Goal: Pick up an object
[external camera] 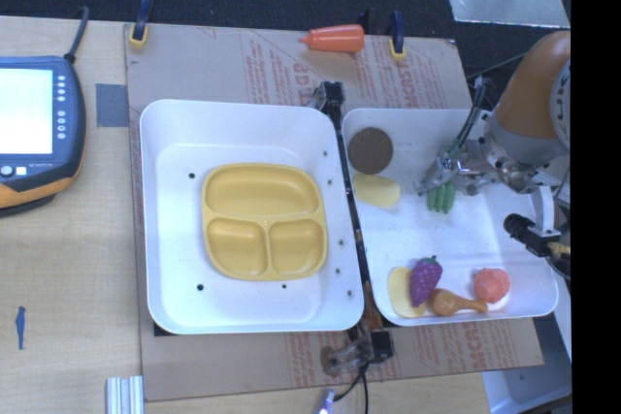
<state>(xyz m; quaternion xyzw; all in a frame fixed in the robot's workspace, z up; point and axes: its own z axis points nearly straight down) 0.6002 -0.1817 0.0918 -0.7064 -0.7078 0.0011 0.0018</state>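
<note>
My gripper (441,181) in the right bin (419,139), over a green vegetable (442,198).
My fingers reach down onto the green vegetable and seem to close on its top end; grip not certain. Around it in this bin: brown disc (370,149), pale yellow piece (375,192), purple grapes (424,279), orange drumstick (454,302), pink ball (491,285). Left bin (170,208): yellow divided plate (263,219). Carrot (334,38) lies on the bench behind.

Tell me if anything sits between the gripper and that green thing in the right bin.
Nothing visible does. The gripper is right at the green object in the right bin; the brown disc and yellow piece lie off to the view's left.
</note>
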